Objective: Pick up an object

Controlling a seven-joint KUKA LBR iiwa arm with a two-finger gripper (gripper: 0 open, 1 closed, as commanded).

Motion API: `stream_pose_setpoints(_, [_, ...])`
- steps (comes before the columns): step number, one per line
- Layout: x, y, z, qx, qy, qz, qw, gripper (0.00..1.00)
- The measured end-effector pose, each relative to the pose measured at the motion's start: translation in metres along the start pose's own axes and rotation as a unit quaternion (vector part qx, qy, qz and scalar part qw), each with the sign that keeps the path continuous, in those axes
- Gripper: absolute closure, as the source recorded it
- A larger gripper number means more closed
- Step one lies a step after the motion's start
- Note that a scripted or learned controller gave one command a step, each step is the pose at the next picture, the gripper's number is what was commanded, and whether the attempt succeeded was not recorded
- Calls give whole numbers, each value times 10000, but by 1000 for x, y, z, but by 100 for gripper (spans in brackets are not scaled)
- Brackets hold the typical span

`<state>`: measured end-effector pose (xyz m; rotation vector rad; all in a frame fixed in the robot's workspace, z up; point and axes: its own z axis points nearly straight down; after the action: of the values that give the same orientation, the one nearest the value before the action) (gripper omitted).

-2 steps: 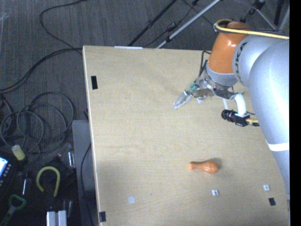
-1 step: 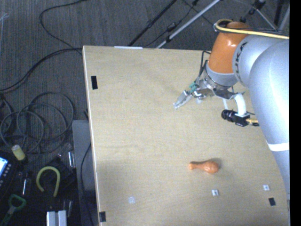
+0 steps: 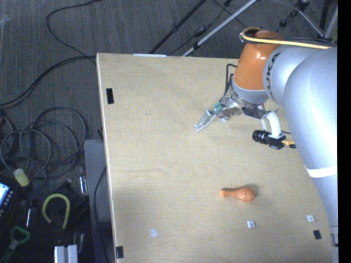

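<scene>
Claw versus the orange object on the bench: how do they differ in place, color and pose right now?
The claw sits mid-bench toward the far side; the orange object lies nearer the camera and a bit to the right, well apart from it. The claw is pale metallic grey; the object is orange. The claw slants down-left off the arm; the object lies flat, narrow end pointing left. Both are over the same tan surface.

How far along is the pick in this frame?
Nothing is picked up yet. The orange object lies on the bench, apart from the gripper, which sits farther up the board. In hand: positioning only. Left: reach the object, grasp it, lift.
</scene>
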<state>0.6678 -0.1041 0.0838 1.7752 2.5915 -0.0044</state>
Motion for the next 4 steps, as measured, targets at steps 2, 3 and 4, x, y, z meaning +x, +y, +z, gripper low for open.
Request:
stream_pose_setpoints(2, [-108,-42,-65,-1,-9,1246,9922,0])
stream_pose_setpoints(3, [-111,-42,0,-12,-1,-1453,9894,0])
stream_pose_setpoints(4, [-110,-40,-10,-29,-9,-1453,9894,100])
